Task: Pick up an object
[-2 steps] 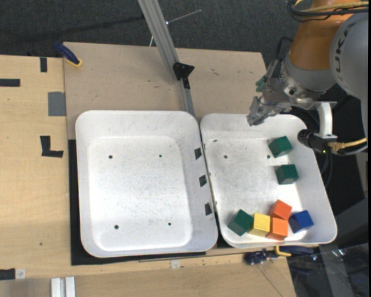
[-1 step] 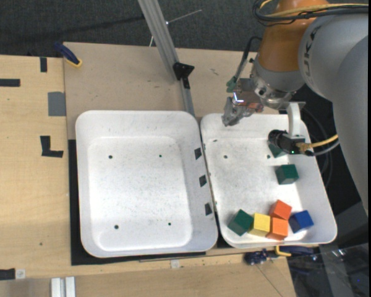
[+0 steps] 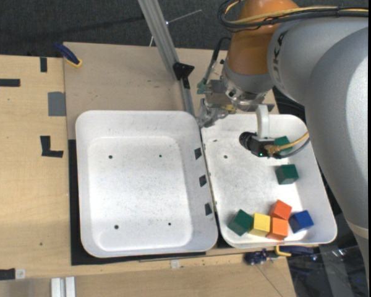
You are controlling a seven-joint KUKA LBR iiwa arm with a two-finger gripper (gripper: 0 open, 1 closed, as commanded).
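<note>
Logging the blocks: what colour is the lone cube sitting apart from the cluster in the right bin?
Dark green cube, camera view.

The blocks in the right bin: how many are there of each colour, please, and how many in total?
Green blocks: 3 (one near the gripper, partly hidden)
Orange blocks: 2
Yellow block: 1
Blue block: 1
Total: 7

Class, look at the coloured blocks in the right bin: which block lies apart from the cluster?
The dark green block, alone mid-bin. The other green block, yellow block, two orange blocks and blue block huddle at the near edge.
</note>
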